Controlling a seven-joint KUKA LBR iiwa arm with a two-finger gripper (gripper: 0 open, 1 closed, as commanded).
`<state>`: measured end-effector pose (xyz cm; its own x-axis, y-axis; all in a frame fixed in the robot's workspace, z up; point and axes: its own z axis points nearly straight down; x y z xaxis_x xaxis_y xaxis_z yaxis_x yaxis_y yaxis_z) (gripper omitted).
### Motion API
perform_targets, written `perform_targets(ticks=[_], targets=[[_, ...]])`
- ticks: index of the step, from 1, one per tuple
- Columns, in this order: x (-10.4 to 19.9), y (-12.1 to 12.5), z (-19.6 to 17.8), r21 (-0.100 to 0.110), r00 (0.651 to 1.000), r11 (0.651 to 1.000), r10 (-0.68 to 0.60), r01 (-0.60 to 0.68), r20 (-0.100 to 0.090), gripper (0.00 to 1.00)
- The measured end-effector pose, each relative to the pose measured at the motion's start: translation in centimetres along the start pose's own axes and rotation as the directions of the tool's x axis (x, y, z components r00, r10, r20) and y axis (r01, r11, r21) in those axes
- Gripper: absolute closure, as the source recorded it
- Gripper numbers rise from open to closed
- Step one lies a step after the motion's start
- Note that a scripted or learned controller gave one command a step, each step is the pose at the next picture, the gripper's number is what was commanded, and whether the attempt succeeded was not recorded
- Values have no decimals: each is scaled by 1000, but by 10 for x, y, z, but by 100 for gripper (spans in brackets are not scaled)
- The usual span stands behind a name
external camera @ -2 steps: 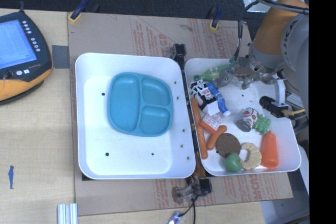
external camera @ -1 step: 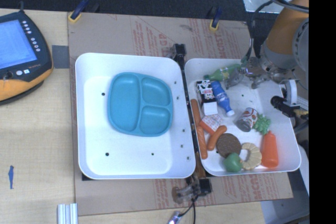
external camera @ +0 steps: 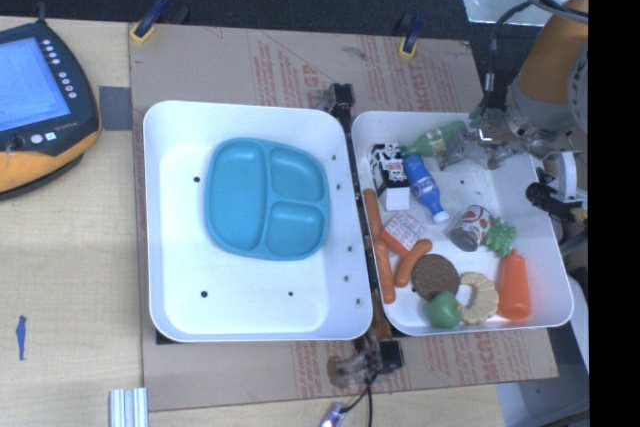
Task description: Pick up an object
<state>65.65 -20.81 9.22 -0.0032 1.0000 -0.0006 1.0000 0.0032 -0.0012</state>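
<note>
Claw [external camera: 487, 143] low over the right bin's [external camera: 556, 307] far edge, near the green bottle [external camera: 436, 139].
I cannot tell from here whether it is released or clenched. The toys lie loose in that bin: blue bottle [external camera: 423, 186], sausages [external camera: 410, 261], carrot [external camera: 513, 285]. The left bin [external camera: 160, 215] carries a blue plate [external camera: 267, 198].
</note>
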Motion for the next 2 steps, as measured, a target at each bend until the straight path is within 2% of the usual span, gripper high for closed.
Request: perform_targets(ticks=[1, 2], targets=[[47, 0, 0, 4, 1000, 1000, -2, 2, 0, 0], [45, 0, -10, 6, 1000, 1000, -4, 4, 0, 100]])
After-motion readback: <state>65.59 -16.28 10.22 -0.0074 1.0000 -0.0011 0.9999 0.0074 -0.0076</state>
